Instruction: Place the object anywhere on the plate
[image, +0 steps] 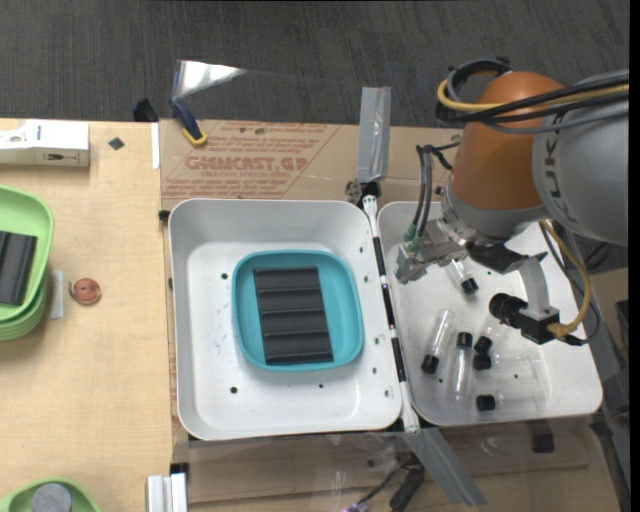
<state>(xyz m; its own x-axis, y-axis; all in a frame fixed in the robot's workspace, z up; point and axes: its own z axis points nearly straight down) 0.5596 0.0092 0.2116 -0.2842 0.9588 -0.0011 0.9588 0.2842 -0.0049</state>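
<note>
Single fixed camera, mounted above the bench, looking down at a slant. The left bin (285, 320) sits near frame centre and serves as the landmark: the right bin (500, 330) lies just beside it on its right, cardboard (255, 160) lies behind it, dark floor runs along the top beyond that. The arm (520, 130) enters right of it, close to the lens. Medium range, both bins fully framed.

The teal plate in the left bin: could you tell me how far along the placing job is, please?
Nothing looks done: the teal square plate carries a black ribbed insert, no vial. In hand: the gripper sits over the right white bin. Left: picking a clear black-capped vial and placing it.
</note>
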